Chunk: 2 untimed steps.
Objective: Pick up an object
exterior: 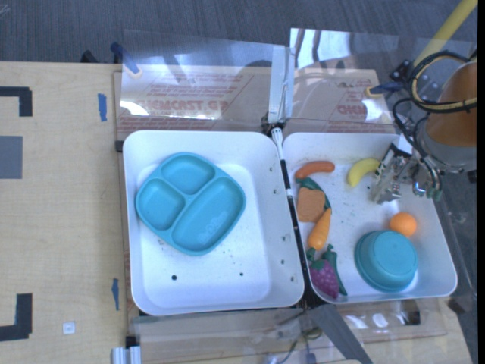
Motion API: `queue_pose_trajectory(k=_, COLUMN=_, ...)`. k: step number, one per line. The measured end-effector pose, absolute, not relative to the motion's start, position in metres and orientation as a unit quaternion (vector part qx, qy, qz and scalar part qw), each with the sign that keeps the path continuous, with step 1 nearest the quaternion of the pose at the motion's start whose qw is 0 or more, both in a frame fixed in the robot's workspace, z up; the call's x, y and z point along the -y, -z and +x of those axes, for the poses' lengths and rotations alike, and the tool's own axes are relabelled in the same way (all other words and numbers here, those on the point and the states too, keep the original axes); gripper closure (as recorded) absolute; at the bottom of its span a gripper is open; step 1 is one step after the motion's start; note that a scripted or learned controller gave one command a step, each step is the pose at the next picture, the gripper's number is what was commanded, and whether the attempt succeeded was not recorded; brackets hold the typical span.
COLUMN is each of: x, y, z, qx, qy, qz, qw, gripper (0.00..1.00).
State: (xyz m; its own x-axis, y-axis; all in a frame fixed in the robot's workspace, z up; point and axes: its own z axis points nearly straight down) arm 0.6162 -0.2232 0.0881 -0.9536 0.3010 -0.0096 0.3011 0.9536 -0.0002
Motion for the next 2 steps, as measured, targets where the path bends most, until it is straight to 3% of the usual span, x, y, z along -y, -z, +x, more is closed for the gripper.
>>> queue_pose_trajectory(k=1, x=0.222, y=-0.087, z=0.615, qx=-0.988, qy=-0.0009, qz=0.152, qw=0.001, gripper=0.00)
queue_pose_trajectory(k=2, x=0.163, y=-0.088, z=0.626, qx=-0.994, qy=-0.0009, qz=0.107, qw=0.003, gripper=0.00)
